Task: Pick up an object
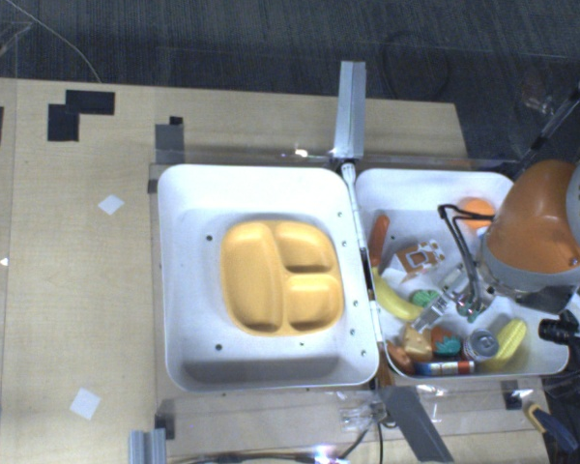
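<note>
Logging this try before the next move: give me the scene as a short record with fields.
arm: reaches in from the right, over the right bin
gripper: low among the clutter in the right bin
left bin: holds a yellow divided tray
right bin items: banana, orange carrot, silver can, yellow piece, other small toys
grasp: cannot tell from this view
</note>
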Controlling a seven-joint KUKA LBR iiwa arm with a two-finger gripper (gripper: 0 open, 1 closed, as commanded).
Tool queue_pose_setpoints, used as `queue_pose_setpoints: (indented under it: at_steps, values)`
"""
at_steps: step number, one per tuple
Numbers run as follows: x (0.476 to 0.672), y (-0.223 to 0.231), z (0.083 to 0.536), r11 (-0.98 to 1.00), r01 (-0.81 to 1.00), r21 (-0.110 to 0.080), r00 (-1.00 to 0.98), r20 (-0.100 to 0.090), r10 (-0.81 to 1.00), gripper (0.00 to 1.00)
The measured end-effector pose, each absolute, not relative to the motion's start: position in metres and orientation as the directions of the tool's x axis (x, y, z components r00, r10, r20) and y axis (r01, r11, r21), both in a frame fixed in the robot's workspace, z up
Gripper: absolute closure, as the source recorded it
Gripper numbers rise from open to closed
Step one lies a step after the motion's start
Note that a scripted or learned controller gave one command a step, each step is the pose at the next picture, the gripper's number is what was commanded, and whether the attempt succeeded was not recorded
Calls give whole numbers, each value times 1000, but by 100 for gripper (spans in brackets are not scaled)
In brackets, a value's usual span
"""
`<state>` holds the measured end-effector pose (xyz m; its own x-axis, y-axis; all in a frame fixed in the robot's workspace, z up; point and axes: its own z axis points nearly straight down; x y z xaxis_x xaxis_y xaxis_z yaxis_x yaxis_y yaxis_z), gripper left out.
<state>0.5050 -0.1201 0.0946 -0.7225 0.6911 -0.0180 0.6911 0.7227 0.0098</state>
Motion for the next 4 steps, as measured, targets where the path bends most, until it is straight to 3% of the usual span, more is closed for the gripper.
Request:
queue_pose_setpoints:
  at_steps: [1,2,3,4]
  values:
    - [588,-146,89,540,842,9,-540,-9,842,0]
    - [594,-197,122,305,952,8,-305,-5,952,0]
    - [635,-141,87,351,936,9,-351,-4,936,0]
    - [610,-128,108,13,1000,5,-13,0,1000,0]
